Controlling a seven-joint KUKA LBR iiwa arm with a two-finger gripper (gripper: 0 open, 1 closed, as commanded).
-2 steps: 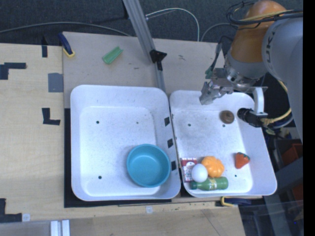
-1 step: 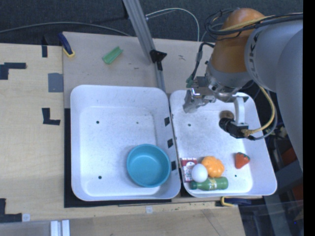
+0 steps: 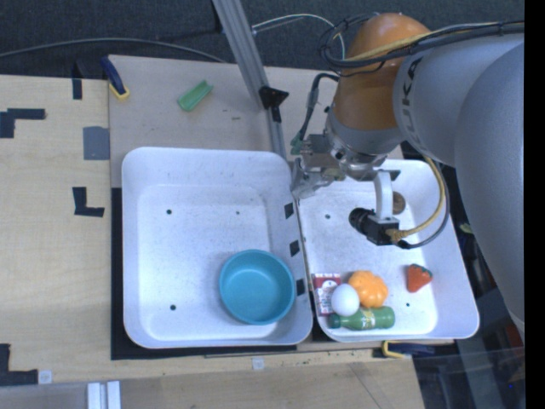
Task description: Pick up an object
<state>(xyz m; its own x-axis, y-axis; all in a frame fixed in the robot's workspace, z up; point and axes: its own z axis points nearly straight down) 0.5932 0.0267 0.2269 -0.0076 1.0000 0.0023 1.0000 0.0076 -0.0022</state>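
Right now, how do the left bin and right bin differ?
The left bin holds a single blue bowl near its front right corner; the right bin holds several small items bunched along its front edge: a white ball, an orange fruit, a green bottle and a red piece. The arm hangs over the right bin, not the left. Both are shallow and white.

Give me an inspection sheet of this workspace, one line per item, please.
Surface: bench with left bin and right bin.
Job's things: blue bowl in left bin; white ball, orange fruit, green bottle, red carton, red piece in right bin.
Clutter: green block on bench.
Gripper: gripper above the right bin's far left corner.
Cables: black cables behind bench.
Surroundings: dark floor.
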